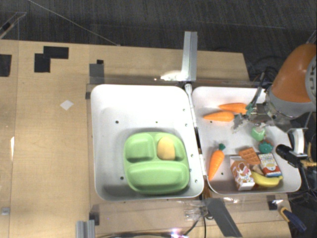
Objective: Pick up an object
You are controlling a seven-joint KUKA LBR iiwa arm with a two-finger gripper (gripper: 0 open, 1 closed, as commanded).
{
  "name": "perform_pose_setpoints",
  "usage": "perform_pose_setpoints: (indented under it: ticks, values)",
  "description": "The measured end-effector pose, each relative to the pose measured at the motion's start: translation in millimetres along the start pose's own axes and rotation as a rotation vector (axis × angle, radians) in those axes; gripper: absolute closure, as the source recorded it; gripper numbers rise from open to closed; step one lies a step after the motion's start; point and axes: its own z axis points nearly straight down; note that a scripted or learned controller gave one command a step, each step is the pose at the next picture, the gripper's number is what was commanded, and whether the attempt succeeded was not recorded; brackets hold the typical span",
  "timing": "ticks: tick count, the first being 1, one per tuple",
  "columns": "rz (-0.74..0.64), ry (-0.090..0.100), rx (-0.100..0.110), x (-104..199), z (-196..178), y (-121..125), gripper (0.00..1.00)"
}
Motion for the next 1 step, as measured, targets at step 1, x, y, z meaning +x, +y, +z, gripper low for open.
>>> perform_pose_setpoints:
  ticks: [1]
  values:
    - [-0.003, -0.002, -0.006, -2.2, 67.4, 70.6, 0.00]
